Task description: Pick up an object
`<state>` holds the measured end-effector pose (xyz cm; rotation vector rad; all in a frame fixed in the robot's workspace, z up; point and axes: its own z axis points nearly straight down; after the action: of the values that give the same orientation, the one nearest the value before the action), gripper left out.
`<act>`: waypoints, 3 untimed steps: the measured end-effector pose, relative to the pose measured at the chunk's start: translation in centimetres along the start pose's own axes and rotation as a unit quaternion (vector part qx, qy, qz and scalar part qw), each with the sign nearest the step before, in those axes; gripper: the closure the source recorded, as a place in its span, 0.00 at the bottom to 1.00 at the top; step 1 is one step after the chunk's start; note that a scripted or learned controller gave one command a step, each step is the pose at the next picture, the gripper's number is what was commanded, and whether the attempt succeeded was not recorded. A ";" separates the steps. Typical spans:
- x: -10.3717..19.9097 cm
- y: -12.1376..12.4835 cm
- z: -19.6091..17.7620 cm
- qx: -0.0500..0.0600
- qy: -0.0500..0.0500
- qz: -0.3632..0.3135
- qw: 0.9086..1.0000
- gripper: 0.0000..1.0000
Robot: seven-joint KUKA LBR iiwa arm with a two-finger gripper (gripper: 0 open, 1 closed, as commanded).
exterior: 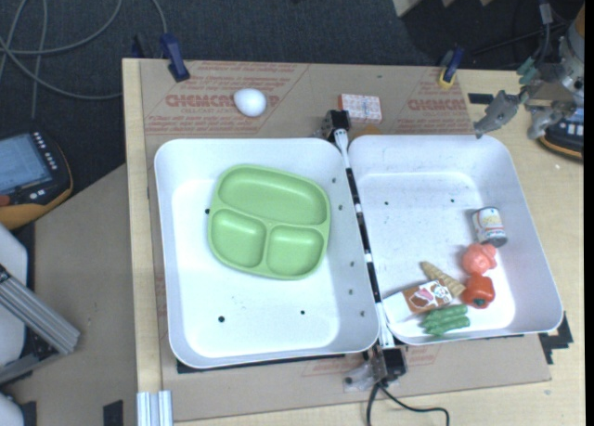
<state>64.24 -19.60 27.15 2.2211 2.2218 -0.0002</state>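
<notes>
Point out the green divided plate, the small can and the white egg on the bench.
green divided plate (269, 221): camera view, on the ridge where its three compartments meet.
small can (489, 226): camera view, on the middle of its labelled side.
white egg (249, 101): camera view, on the centre of its shell.

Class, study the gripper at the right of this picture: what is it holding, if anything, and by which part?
Nothing is held. The gripper hangs above the back rim of the right bin, apart from the small can and toy foods lying in it.
</notes>
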 end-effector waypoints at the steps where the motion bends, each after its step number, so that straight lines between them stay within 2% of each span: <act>1: -2.8 2.3 13.3 0.002 0.000 0.000 1.000 0.00; 2: -2.3 -2.5 16.1 0.001 0.000 0.000 1.000 0.00; 3: -2.2 -7.6 18.7 0.001 0.005 -0.002 1.000 0.00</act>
<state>56.61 -21.84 8.45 2.2225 2.2326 0.0087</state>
